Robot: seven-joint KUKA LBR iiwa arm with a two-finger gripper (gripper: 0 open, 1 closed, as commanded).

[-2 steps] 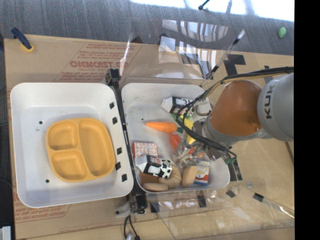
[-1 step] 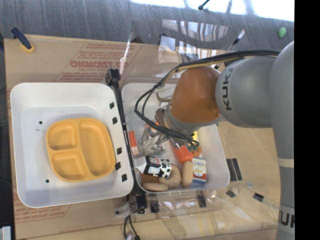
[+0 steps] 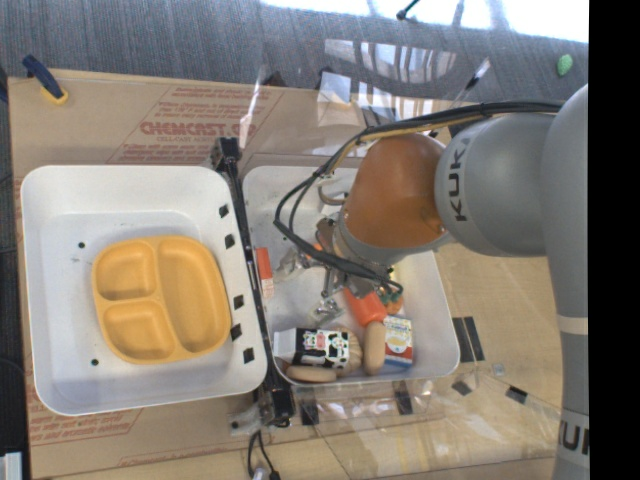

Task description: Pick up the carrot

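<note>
Whether the gripper [image 3: 335, 286] is parted or clenched cannot be told (the arm's orange band [image 3: 395, 193] and grey wrist cover most of it), and nothing shows clearly in its grasp. It hangs inside the right bin [image 3: 443, 308], with the carrot [image 3: 365, 306] just beside it on the near-right. Nearer than the carrot, along the bin's front wall, lie a black-and-white carton [image 3: 326, 346], a small juice box [image 3: 399, 340] and tan bread-like pieces [image 3: 372, 348]. The left bin [image 3: 60, 193] holds a yellow divided tray [image 3: 160, 298]. Items under the wrist are hard to make out.
</note>
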